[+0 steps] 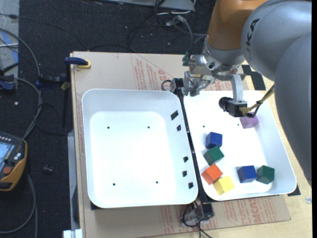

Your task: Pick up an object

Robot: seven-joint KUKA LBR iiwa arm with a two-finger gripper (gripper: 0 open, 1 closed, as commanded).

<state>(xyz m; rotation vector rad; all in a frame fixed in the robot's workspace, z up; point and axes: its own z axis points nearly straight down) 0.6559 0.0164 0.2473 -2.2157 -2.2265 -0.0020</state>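
Worktop surroundings, off-task clutter
Blue clamp [77, 62] at worktop [124, 71] back-left corner; black cables [29, 81] on dark floor; yellow-black handheld device [11, 160] at left edge.

The arm [282, 38] consisted of large, rounded grey housings with a smooth finish. An orange band [229, 21] encircled it above the wrist. Dark lettering was printed on the grey shell beside the band. Below the band sat a metallic wrist flange [218, 66] with small fittings. A yellow cable ran over the top of the orange section.
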